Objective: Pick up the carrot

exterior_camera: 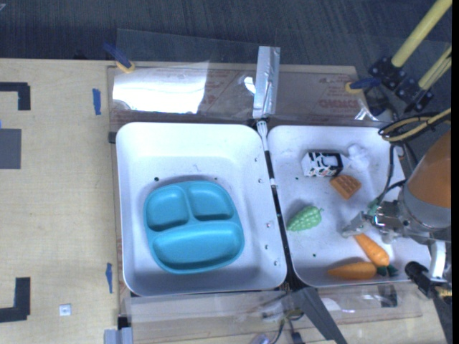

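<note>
In the left bin you have a blue plastic tray with three compartments, lying flat and well apart from anything the task concerns. Moving right across the divider, the right white bin holds the loose items: a green bumpy toy shaped like a small vegetable near its left wall, a black-and-white toy towards the back, and a small orange-brown waffle-textured block just beside it.

Further right and nearer the front you will find two orange toy carrots. One orange carrot lies flat along the front wall of the bin, pointing left. The second, shorter carrot lies at a slant just above it, its green end near the first one's right end.

The gripper hangs at the right side of this bin, just above and touching or almost touching the upper end of the slanted carrot. You cannot tell from this view how far apart its fingers are, nor whether anything sits between them; metal and cable blur together there.

By my judgement the task is not yet done: both carrots rest on the bin floor. What is left is the closing, the grip and the lift.
</note>
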Motion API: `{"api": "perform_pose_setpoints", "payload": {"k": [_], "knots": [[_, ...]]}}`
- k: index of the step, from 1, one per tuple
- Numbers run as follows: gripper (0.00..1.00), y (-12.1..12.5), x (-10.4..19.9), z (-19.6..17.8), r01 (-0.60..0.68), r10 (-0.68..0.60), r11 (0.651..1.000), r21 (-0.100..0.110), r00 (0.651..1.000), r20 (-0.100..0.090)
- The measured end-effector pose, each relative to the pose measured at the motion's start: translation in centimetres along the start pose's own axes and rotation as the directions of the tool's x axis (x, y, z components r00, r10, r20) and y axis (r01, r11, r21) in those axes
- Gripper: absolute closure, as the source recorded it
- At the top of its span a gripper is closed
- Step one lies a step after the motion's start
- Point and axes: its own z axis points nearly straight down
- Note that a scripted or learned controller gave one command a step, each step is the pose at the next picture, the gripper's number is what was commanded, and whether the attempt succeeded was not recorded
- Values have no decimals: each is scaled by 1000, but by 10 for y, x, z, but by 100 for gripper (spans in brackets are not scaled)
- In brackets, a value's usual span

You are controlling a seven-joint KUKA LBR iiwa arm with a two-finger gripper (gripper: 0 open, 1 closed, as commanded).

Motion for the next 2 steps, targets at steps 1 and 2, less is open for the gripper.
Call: {"api": "perform_pose_setpoints", "payload": {"k": [1,2], "knots": [[100,1,0,-11,0,0,1000,-5,1000,1],[100,-1,69,-113,-38,38,999,-3,999,-1]]}}
